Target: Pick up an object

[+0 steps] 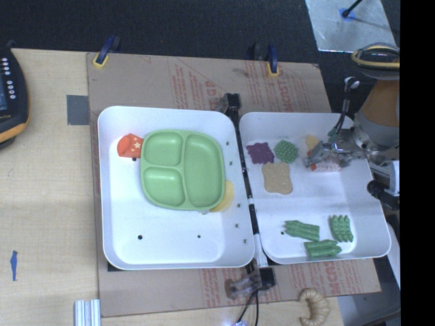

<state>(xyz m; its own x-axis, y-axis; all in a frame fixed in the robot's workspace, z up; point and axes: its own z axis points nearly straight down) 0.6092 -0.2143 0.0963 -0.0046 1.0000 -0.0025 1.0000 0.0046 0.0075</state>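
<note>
gripper [318,156] hangs low over the right bin [360,209], near its far edge, beside a yellow piece [312,141]; jaw state: cannot tell; purple piece [259,153], green ball [286,150] and tan piece [277,178] lie to its left; green plate [183,170] fills the left bin [122,236].

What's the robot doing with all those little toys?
The robot arm reaches in from the right, and its gripper hovers low over the right bin, near a small yellow piece. It holds nothing that I can see. Around it lie a purple piece, a round green piece, a tan piece and three green bean-like toys. The left bin holds a green divided plate with a red piece beside it.
</note>
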